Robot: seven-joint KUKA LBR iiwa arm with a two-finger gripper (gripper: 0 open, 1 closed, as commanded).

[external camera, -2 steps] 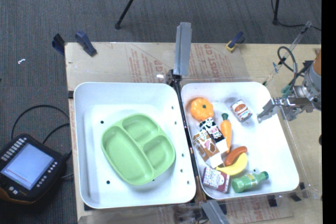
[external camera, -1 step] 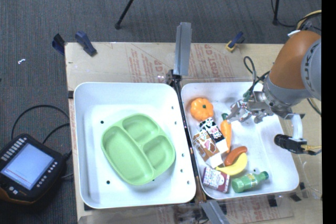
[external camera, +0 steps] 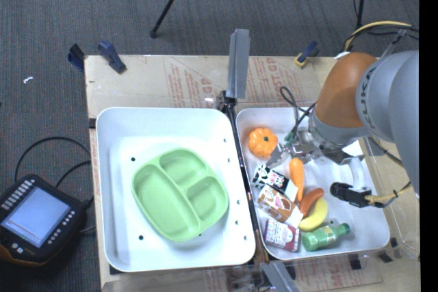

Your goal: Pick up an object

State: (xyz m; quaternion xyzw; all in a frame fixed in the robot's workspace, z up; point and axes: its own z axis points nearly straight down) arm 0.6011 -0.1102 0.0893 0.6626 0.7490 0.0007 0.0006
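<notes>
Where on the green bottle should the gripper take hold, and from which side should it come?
Probably grip the green bottle across the middle of its body, coming from above. It lies on its side near the front of the right bin, and the banana presses close on its left, so the cap end is crowded.

hand (external camera: 293,151) over right bin (external camera: 373,226) | touching carrot (external camera: 297,174) | pumpkin (external camera: 262,141) beside

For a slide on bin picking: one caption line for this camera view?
Arm's hand lowered over a carrot in the cluttered right bin; green divided tray lies in the left bin.
</notes>
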